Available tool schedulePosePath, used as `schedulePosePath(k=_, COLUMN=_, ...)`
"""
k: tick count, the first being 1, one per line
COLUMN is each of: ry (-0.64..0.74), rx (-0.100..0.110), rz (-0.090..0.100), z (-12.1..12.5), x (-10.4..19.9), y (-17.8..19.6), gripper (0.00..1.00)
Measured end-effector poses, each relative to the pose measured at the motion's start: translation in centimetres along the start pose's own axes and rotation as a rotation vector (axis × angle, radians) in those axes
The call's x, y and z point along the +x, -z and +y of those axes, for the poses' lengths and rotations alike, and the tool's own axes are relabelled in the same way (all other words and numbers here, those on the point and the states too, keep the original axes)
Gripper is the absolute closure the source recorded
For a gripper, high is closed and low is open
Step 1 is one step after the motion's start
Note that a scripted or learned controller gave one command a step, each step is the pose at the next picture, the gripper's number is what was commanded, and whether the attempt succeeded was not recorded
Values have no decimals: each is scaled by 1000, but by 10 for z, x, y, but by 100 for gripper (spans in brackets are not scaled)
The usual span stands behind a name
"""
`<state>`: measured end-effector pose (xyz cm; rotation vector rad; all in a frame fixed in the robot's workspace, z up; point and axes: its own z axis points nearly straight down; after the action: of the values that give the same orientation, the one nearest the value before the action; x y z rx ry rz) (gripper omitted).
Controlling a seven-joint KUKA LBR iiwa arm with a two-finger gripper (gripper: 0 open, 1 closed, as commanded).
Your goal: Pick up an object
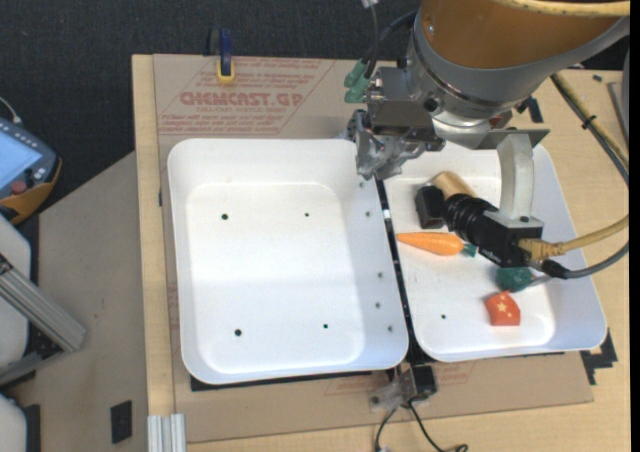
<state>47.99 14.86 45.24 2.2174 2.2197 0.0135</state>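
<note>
Grey metal two-finger gripper [378,158] hangs over the far end of the seam between the left shallow white bin [260,270] and the right shallow white bin [450,328]; open or closed cannot be told. Near it, in the right bin, lies an orange plastic carrot [432,242]; a small red strawberry-shaped piece [503,309] lies further forward.

On the surface [250,105], 2 bins sit side by side: the left bin [265,275] at frame centre, the right bin [450,325] toward the right. In the right bin, a carrot [432,242] lies near the shared edge, and a strawberry [503,309] lies below and right of it, apart. The hand [373,164] hangs over the top of the shared edge.
</note>
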Motion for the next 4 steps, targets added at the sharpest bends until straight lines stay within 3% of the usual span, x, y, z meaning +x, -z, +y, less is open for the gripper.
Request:
schedulePosePath(k=1, ry=1, rx=3, rz=-1, z=15, x=23, y=32, gripper=100)
schedulePosePath(k=2, ry=5, rx=4, rz=1, z=0, x=72, y=65, gripper=100)
schedulePosePath(k=3, ry=-2, rx=4, rz=-2, z=33, x=76, y=83, gripper=100)
schedulePosePath(k=4, ry=1, rx=13, rz=-4, z=-2, x=76, y=70, gripper=100)
